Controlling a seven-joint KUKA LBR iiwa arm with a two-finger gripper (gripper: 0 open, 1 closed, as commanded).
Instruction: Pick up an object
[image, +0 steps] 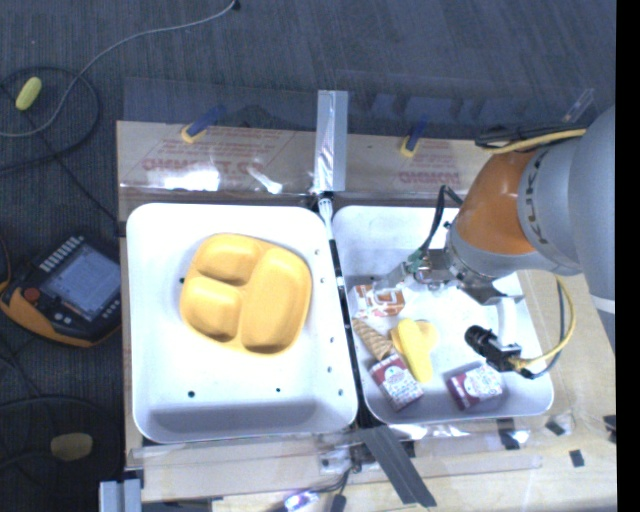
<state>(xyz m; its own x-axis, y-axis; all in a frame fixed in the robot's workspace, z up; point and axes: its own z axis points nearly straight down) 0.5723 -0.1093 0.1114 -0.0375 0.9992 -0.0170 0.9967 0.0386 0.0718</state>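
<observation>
Listing what lies under me. Left bin (150, 400): one tray (245, 292), yellow, flat in the middle; I judge it too broad for a two-finger grasp, so it is left alone. Right bin (375, 225): five small things bunched toward its left and near side, the likelier picks. Packet (382, 300), orange and white, by the dividing wall. Cone (373, 340) just below it. Yellow piece (415, 345) beside the cone, touching or nearly so. Red pouch (397, 380) at the near wall. Dark pouch (473, 385) apart to the right. My gripper (425, 268) hangs low over the right bin, just beside the packet and above the yellow piece, placed for the cluster; whether it is spread or closed I cannot tell, and nothing is seen held
</observation>
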